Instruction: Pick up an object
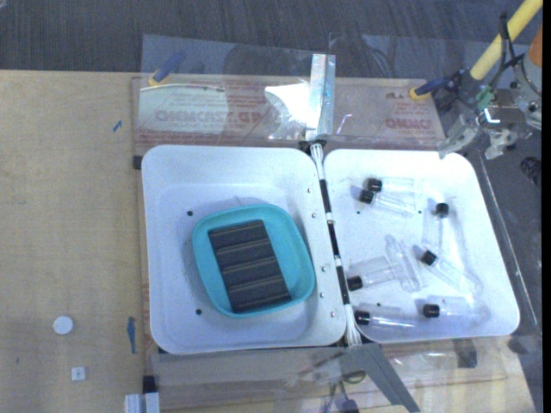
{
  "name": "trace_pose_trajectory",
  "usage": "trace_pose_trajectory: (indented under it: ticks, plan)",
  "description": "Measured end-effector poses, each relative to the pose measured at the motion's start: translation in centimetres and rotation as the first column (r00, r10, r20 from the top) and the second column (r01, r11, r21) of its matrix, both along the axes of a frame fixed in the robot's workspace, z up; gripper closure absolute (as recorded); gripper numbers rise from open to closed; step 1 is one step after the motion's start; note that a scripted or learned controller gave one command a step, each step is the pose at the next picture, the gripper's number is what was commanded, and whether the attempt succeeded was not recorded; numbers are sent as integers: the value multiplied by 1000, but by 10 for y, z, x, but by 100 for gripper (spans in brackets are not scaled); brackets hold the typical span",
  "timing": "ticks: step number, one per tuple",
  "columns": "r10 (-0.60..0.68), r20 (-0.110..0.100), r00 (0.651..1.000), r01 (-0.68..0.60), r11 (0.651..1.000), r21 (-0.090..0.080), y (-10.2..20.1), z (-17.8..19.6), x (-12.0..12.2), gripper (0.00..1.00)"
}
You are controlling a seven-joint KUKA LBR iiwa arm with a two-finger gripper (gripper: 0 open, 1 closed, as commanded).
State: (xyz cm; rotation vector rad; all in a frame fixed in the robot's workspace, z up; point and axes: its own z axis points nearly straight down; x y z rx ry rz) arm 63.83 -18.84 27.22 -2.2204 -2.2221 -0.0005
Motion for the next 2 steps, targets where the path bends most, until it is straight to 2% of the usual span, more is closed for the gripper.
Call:
trace_pose_trajectory:
  ticks: [1, 2]
  plan:
    - [42, 0, 999, -42, 999, -1, 33, -133, -46, 0]
    - [75, 7, 997, -75, 997, -4, -12, -184, -126, 0]
